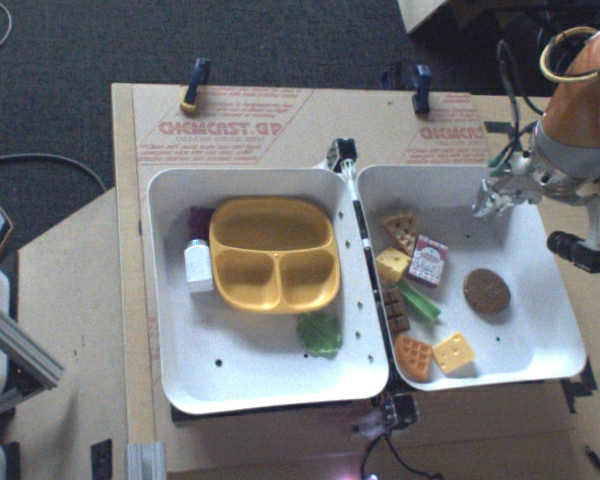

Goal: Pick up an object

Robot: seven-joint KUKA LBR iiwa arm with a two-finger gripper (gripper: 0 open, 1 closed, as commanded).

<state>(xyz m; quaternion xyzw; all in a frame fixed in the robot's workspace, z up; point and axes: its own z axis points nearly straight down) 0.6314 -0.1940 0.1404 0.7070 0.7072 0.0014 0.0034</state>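
My gripper point(490, 203) hangs over the back right part of the right bin point(540, 353), with nothing visible between its fingers. Toy food lies in that bin's left and front: a waffle wedge point(402, 231), a maroon carton point(429, 260), a cheese cube point(391, 264), a green stick point(418, 301), a chocolate bar point(396, 309), an orange waffle point(414, 357), a cheese wedge point(453, 352) and a brown cookie point(487, 292). The cookie sits below and slightly left of the gripper, apart from it.
The left bin point(170, 368) holds a yellow divided plate point(274, 253), a small white bottle point(199, 266), a purple item point(201, 218) behind it and a green leafy piece point(321, 334). A divider rail point(365, 258) runs between the bins. Clamps point(194, 85) point(421, 88) stand at the board's back edge.
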